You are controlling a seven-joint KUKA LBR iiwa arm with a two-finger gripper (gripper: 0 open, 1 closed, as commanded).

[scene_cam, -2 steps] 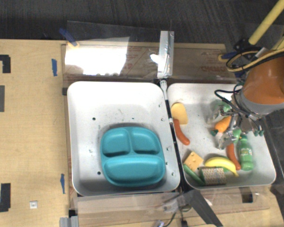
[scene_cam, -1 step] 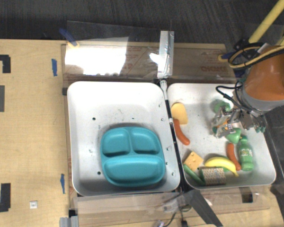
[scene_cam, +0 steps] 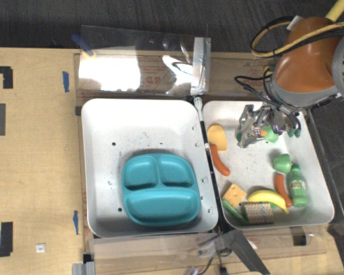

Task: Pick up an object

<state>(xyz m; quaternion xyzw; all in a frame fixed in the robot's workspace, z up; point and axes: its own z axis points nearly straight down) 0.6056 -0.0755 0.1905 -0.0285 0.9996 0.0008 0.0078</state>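
My gripper (scene_cam: 254, 130) hangs over the back of the right bin (scene_cam: 324, 211), below the orange wrist band. A small green and orange piece (scene_cam: 270, 134) sits right against its right side; whether it is held is unclear. Left of the gripper lies a yellow-orange piece (scene_cam: 217, 134) with an orange sausage shape (scene_cam: 221, 162) below it. In front of it are a green pepper (scene_cam: 282, 162), a green bottle (scene_cam: 298, 188), a red piece (scene_cam: 281, 184), a banana (scene_cam: 268, 198), a cheese wedge (scene_cam: 235, 195) and a grey ridged block (scene_cam: 257, 212).
The left bin (scene_cam: 97, 125) holds a teal divided tray (scene_cam: 159, 189) towards its front. A clear plastic sheet (scene_cam: 137, 67) and a taped upright strip (scene_cam: 200, 67) stand behind the bins. Cables (scene_cam: 269, 30) loop off the arm at the top right.
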